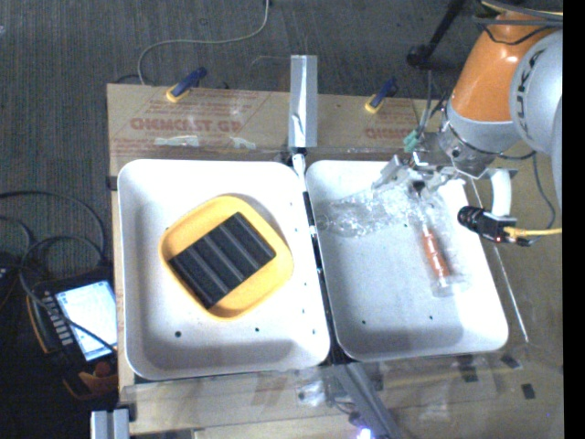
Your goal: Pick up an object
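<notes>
The front rim of the left bin (pixel 219 366) lies closest to the camera, at the bottom of the camera view, with the right bin (pixel 420 341) pressed up beside it along a shared middle edge. In the left bin a yellow dish with a black ridged insert (pixel 227 255) sits roughly in the middle, turned at an angle to the bin walls. In the right bin a slim clear tube with an orange-red filling (pixel 436 257) lies on the floor toward the right side, its long axis running from upper left to lower right. Up and to the left of it, near the back wall of that bin, is a crumpled piece of clear plastic wrap (pixel 361 214), well apart from the tube's lower end. The arm (pixel 501 71), grey with its orange band, comes in from the upper right, and the gripper (pixel 416 179) hangs over the back part of the right bin, just above the tube's upper end. Whether the fingers are spread or closed cannot be told from this angle, and nothing can be made out between them. Behind both bins a brown cardboard sheet (pixel 196 126) carries two blue-and-yellow clamps (pixel 186 84)
</notes>
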`<state>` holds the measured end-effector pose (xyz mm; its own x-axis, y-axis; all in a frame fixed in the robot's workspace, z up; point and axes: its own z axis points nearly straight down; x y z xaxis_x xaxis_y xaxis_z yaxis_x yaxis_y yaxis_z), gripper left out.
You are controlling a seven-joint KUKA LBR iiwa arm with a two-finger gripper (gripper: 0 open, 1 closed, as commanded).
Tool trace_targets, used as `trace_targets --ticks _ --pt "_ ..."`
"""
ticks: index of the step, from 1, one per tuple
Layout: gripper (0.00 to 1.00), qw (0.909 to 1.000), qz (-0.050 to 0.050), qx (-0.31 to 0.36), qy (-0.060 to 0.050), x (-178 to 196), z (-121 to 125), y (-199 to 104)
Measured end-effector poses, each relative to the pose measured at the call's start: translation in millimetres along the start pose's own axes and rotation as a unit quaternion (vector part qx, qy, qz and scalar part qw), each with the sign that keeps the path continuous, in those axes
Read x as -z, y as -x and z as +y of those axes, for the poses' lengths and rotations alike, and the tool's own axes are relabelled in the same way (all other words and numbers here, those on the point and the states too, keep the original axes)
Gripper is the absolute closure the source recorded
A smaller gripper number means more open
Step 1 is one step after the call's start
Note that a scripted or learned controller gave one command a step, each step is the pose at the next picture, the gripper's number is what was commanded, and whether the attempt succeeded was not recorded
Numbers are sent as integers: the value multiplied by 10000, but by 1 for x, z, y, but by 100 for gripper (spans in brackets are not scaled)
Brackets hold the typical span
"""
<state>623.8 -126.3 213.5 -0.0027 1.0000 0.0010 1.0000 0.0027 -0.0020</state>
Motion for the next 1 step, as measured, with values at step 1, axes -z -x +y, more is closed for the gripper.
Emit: trace_targets --ticks 1 --pt "100 10000 8 11 -5 9 0 -1"
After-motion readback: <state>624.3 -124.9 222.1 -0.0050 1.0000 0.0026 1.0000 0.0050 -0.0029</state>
